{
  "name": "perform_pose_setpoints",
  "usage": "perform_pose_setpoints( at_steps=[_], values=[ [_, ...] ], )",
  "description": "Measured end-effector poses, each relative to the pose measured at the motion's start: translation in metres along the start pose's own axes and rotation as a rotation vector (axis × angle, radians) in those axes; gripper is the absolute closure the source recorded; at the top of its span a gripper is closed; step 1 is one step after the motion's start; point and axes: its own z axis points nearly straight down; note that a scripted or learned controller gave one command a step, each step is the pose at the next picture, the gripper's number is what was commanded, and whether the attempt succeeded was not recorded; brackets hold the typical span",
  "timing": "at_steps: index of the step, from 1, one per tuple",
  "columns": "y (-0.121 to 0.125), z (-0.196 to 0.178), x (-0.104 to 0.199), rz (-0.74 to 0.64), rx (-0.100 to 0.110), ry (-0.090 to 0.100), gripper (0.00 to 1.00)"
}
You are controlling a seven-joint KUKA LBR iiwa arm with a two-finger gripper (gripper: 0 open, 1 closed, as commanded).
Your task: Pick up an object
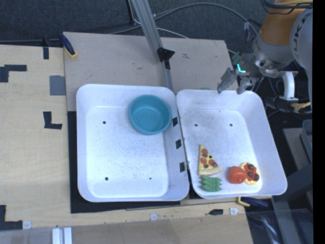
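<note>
Presently, nearest the camera first.

Green toy: small green ridged plastic piece, near wall of the right-hand white bin, touching the pizza's crust end.
Pizza: toy pizza slice, yellow with red dots, lying flat, tip pointing away.
Red cluster: round red toy touching a yellow spotted piece; crowded, poor first choice.
Best target: the pizza slice, judged; approach from above, fingers across its narrow width, clear of the green piece.
Blue bowl: round blue plastic bowl, far part of the left-hand white bin; wide rim, harder pinch.
Claw: grey two-finger claw, fingers spread, nothing between them, above the right bin's far rim, well apart from the toys.
Worktop: tan board under both bins.
</note>
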Motion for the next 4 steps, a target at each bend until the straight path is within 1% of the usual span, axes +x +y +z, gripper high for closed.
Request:
perform_pose_setpoints(
  at_steps=[1, 2, 3, 4],
  values=[
    [0.0, 0.0, 0.0, 0.0, 0.0, 0.0, 0.0],
    [-0.005, 0.062, -0.004, 0.0, 0.005, 0.001, 0.0],
    [-0.006, 0.104, -0.003, 0.0, 0.003, 0.0, 0.0],
    [-0.007, 0.157, -0.002, 0.0, 0.004, 0.0, 0.0]
  ],
)
